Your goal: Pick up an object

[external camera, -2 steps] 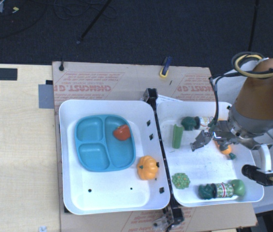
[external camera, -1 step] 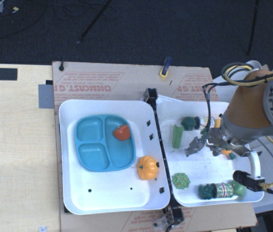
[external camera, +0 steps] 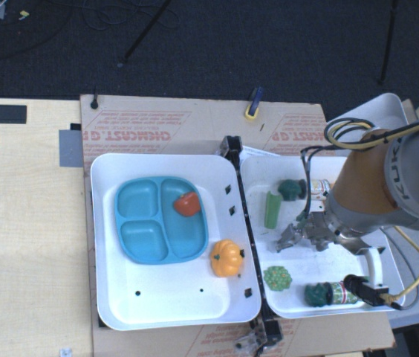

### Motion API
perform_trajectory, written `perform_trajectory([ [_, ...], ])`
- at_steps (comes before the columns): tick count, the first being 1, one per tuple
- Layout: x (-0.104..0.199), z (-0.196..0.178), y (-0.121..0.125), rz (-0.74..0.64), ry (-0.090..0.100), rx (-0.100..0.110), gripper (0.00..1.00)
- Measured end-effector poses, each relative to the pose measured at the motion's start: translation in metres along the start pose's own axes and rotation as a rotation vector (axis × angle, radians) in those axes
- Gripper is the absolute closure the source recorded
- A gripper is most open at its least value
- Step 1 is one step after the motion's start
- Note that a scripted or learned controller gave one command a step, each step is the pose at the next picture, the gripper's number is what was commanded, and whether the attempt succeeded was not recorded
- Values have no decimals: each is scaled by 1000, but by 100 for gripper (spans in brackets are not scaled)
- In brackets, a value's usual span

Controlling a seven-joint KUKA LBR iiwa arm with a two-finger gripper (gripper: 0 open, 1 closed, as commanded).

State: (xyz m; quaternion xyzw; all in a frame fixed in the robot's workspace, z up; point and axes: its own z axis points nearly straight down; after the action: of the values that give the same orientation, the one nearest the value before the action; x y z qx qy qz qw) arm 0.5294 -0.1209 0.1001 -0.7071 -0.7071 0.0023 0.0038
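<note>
My gripper [external camera: 301, 242] hangs over the middle of the right bin [external camera: 388, 307], reaching in from the right, and stands open with nothing between its fingers. Just up and left of it lies a green cylinder [external camera: 272, 209]. A dark green object [external camera: 293, 190] rests beyond that, near the bin's back. In front of the gripper sit a light green knobbly piece [external camera: 277, 277] and a bottle with a dark green cap [external camera: 333, 294] lying on its side. The arm's orange band [external camera: 365, 184] covers the bin's right part.
The left bin [external camera: 109, 288] holds a blue divided tray [external camera: 131, 233] with a red object [external camera: 187, 204] in its upper right compartment. An orange pepper-like toy [external camera: 226, 259] lies by the dividing wall. Black clips [external camera: 231, 146] join the bins. Cables loop above the arm.
</note>
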Motion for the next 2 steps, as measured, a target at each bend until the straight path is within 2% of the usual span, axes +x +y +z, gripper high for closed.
perform_trajectory([
  [1, 1, 14, -1, 2, 0, -3, 0],
  [2, -1, 2, -1, 9, 0, -4, 100],
])
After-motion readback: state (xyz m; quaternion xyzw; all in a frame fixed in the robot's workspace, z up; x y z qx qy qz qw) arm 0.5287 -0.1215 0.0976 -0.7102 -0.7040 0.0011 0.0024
